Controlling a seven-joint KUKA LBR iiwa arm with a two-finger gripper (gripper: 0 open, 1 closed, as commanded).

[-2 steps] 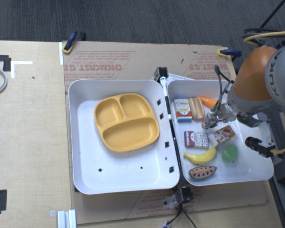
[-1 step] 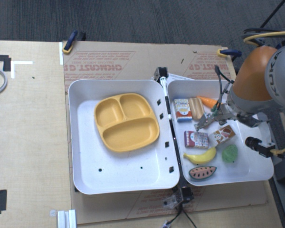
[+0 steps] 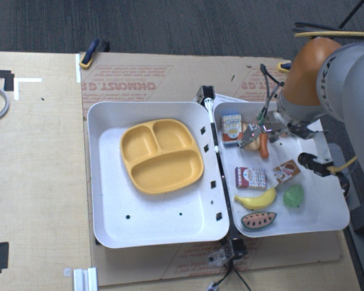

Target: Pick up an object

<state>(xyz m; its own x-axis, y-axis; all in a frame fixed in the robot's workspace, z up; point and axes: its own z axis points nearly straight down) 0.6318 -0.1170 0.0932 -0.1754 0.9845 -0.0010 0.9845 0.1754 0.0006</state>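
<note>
Nearest the camera in the right bin (image 3: pixel 327 220), well below the tool, lie a watermelon slice (image 3: pixel 258 220), a banana (image 3: pixel 257 197) and a green lump (image 3: pixel 293 196); a step closer to the tool sit a red-and-white carton (image 3: pixel 250 177) and a small brown-and-white packet (image 3: pixel 286 171), both printed, but the print is too small to read. The tool (image 3: pixel 253 139) is down in that bin's upper half, and I cannot tell whether it is spread or pinching anything. The likeliest thing to pick up, an orange sausage-like piece (image 3: pixel 264 146), lies just beside the tool on the side towards the arm, seemingly touching it, with its long axis running roughly from far to near. Just beyond the tool on the other side stands a small blue-and-white carton (image 3: pixel 232 128), its label also unreadable. Well away past the bin wall, a yellow divided plate (image 3: pixel 162 156) rests in the left bin (image 3: pixel 109 223). Farthest off, the cardboard (image 3: pixel 127 80) on the desk (image 3: pixel 36 193) carries red lettering that looks reversed and cannot be read with confidence.
</note>
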